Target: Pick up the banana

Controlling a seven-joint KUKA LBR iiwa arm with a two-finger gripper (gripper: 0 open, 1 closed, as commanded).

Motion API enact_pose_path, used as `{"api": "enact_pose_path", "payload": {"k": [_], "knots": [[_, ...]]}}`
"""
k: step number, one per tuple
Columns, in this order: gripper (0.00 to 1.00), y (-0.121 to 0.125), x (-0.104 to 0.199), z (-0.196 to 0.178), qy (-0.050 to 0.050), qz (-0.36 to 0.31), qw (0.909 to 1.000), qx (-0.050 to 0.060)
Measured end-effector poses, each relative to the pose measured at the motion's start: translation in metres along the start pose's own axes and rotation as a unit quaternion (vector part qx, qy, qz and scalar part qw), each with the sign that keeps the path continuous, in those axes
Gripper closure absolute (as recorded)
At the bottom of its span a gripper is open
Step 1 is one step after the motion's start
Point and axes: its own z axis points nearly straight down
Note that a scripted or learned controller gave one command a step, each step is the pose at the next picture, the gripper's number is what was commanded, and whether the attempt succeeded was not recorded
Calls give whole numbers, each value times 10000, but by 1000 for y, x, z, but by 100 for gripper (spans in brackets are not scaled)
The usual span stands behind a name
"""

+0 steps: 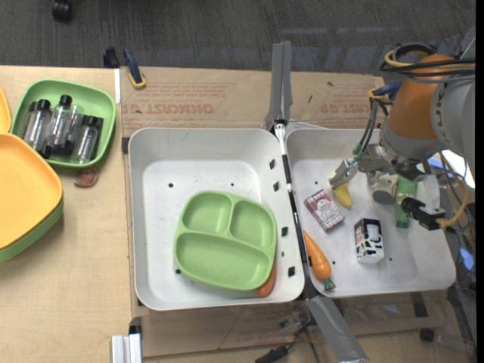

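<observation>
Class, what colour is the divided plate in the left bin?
Light green, seen in the camera view: divided plate.

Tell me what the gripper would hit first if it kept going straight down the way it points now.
Most likely the small yellow banana: the two-finger gripper hangs just above it in the right white bin, pointing down. Depth is hard to judge from this slanted view, so it might meet the bin floor beside the banana instead.

Slanted overhead view of both bins (151, 225)
</observation>
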Motion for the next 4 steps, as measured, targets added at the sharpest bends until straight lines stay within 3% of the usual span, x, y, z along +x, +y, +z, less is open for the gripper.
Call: {"api": "enact_pose_path", "payload": {"k": [2,3,4], "knots": [[0,0,0,0,0,0,10000,0],[0,21,0,0,-11,-383,9993,-4],[100,21,0,-8,-12,-387,9992,15]]}}
